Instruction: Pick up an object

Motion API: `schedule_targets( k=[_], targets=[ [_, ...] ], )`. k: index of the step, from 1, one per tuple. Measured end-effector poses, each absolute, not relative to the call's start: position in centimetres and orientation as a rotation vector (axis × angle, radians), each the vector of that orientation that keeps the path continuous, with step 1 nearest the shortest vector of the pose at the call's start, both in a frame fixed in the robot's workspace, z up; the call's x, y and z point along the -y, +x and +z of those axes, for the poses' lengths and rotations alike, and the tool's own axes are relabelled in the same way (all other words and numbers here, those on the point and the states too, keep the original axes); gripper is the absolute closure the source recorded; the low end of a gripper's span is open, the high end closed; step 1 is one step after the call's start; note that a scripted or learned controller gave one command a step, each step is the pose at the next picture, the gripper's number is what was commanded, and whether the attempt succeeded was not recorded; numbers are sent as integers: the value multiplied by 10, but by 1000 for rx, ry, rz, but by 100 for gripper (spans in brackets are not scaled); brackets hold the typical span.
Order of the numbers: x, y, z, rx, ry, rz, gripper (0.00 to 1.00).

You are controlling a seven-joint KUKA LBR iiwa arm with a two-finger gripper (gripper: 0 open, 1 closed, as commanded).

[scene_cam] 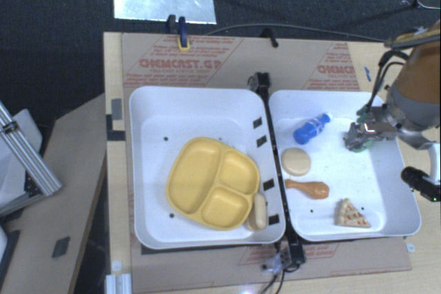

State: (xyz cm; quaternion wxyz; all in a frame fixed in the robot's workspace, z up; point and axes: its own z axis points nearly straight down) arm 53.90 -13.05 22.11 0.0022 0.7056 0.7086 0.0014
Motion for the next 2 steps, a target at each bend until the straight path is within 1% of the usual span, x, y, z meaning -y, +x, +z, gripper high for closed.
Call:
schedule_targets(
  k=[1,2],
  targets=[
    [69,532,229,-2234,2209,5,100],
    [20,531,238,-2232,2210,5,100]
  ],
)
